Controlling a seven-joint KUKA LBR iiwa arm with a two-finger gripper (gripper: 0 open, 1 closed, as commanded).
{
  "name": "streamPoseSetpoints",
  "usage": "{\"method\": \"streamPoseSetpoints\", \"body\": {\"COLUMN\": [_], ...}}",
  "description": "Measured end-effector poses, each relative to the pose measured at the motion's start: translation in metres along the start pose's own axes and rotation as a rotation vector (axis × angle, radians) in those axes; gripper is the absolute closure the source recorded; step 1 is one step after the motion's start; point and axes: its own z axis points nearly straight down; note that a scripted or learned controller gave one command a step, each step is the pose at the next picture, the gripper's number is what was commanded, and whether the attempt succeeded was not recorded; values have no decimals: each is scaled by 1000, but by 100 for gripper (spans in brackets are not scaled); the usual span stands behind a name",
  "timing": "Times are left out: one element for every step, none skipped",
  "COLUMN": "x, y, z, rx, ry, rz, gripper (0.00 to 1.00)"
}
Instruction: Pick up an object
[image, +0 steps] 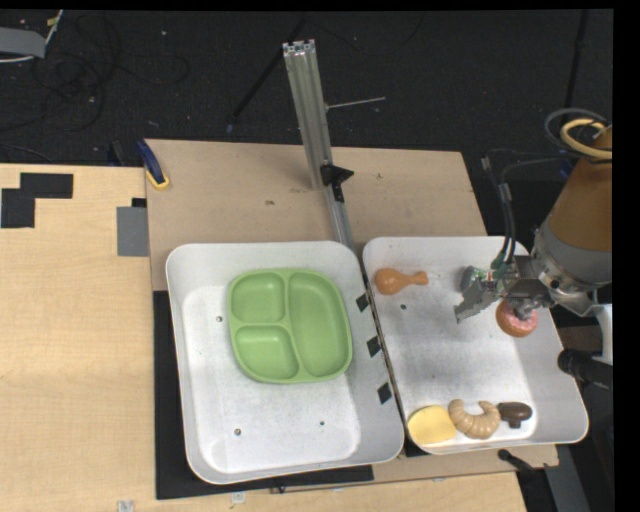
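You see two white bins side by side on the bench, filling the lower middle of the frame. The left bin holds a green divided plate with three compartments, lying flat in the bin's upper half. The right bin holds the loose things. An orange pear-shaped toy lies near its upper left corner, apart from everything else. Along its lower edge sit three pieces in a row: a yellow block at the left, a tan curled piece touching it, and a small dark brown piece just beside that. A pink round thing sits toward the bin's right side, just below and to the right of the arm's tool. The arm comes in from the right of the frame, and its gripper hangs over the upper right part of the right bin, its grey fingers pointing left and down. You cannot tell from here whether those fingers are spread or closed, and nothing shows clearly between them. At the top middle of the frame a metal post stands on the brown board behind the bins.
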Motion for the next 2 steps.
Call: {"method": "streamPoseSetpoints", "body": {"x": [5,8], "y": [-3,-10], "z": [45,91], "rx": [7,7], "ry": [2,2], "rz": [0,0], "gripper": [0,0]}}
